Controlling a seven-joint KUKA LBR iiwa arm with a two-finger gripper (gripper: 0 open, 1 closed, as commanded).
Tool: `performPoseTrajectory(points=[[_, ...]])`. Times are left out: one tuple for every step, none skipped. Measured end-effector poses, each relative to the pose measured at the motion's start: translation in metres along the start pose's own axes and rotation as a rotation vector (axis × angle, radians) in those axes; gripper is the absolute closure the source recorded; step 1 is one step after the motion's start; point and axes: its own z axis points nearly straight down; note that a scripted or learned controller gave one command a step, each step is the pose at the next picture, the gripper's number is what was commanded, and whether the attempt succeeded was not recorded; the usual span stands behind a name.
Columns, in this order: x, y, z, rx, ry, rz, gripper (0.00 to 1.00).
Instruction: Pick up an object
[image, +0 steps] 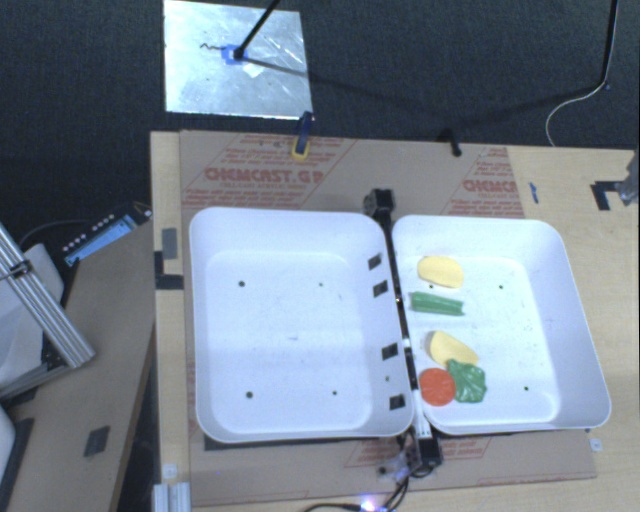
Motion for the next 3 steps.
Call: performPoseTrajectory(points=[[-0.101, -0.022, 0.031, 0.002, -0.004, 0.015, 1.0], [-0.095, 0.008, -0.002, -0.005, -0.005, 0.001, 1.0], [-0.043, -0.007, 0.221, 0.014, 0.004, 0.002, 1.0]])
